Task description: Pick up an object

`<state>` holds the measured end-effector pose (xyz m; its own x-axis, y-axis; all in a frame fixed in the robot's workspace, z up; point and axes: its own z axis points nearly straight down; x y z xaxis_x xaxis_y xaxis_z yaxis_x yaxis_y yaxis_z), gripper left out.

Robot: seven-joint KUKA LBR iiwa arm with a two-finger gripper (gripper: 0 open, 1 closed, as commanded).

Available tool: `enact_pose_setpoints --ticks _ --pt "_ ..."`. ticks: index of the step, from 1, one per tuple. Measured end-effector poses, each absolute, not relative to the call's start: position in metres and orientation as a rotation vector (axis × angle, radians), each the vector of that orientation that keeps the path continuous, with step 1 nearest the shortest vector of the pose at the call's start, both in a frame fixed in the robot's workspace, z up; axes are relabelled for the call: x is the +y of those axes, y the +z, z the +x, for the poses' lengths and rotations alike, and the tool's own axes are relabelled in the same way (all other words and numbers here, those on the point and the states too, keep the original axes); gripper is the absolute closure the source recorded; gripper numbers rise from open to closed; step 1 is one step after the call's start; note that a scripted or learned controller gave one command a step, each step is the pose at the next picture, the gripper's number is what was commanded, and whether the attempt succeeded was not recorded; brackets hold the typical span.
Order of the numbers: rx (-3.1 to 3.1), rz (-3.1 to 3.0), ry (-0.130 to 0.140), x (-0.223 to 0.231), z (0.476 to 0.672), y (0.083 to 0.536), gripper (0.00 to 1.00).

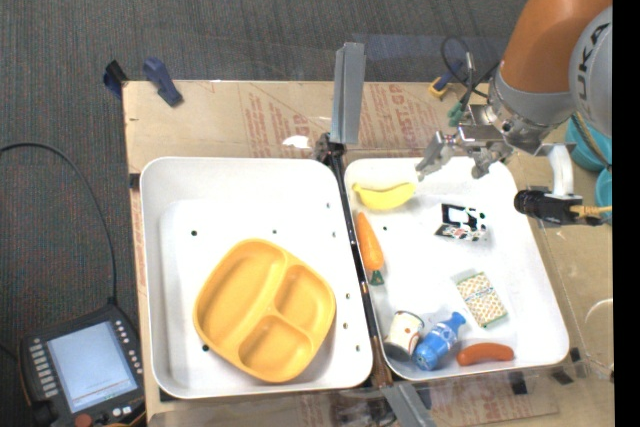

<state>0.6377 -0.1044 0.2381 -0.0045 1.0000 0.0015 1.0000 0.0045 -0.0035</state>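
Basically, we had the gripper (456, 158) spread open and empty above the right bin (530, 255), nearest the banana (384, 195).

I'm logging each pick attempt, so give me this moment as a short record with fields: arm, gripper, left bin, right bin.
arm: reaches in from the right, over the right bin's far edge
gripper: open, holding nothing, above the far edge
left bin: yellow divided plate
right bin: banana, carrot, black-and-white toy, patterned packet, blue bottle, small cup, sausage
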Motion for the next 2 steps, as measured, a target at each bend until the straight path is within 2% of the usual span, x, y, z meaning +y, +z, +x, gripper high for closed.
enact_pose_setpoints --ticks 1,2 --pt "-2.276 -2.159 0.002 -0.163 0.581 0.154 0.00" --pt "-2.298 -2.133 0.002 -0.194 0.516 0.086 0.00"
